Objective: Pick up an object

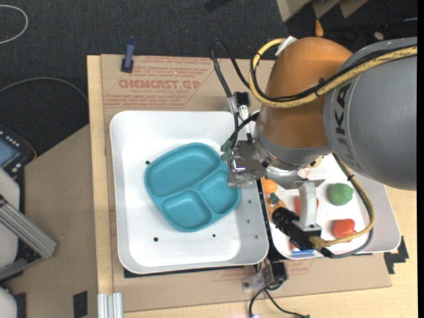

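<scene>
Reaching in from the right with the arm [384, 118], thick and grey, bulking large across the upper right. Bending hard at the orange band [301, 88], domed top turned up toward the camera, looped by a yellow cable. Dropping steeply from there into the grey wrist [285, 152], near vertical, just right of the middle of the view. Pointing the hand [240, 163] downward, tucked mostly beneath the wrist, with just a bit of bright metal peeking out on the wrist's left side. Hanging low. Too hidden from up here to call whether parted or closed.
</scene>
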Robot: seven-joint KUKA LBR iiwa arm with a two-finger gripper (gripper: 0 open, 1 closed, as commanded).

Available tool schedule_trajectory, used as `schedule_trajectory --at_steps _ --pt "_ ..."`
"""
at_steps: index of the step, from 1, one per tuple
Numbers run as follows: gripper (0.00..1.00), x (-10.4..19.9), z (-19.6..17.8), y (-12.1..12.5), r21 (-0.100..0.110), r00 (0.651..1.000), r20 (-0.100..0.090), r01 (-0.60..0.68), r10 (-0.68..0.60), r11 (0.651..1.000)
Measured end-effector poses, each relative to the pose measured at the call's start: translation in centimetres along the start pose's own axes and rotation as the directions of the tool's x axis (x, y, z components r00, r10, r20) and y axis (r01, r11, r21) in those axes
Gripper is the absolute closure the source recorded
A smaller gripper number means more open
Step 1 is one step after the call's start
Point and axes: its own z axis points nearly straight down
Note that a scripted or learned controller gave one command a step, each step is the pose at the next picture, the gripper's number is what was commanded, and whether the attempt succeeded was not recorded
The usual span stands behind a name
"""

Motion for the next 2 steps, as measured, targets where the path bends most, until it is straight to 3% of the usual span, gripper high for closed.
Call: schedule_trajectory --at_steps 1,2 --pt "1.0 3.2 -10.6 0.3 -0.007 1.0 0.001 -0.006 0.006 1.0" --pt "1.0 -0.7 -6.0 0.1 0.012 1.0 0.008 -0.018 0.018 1.0"
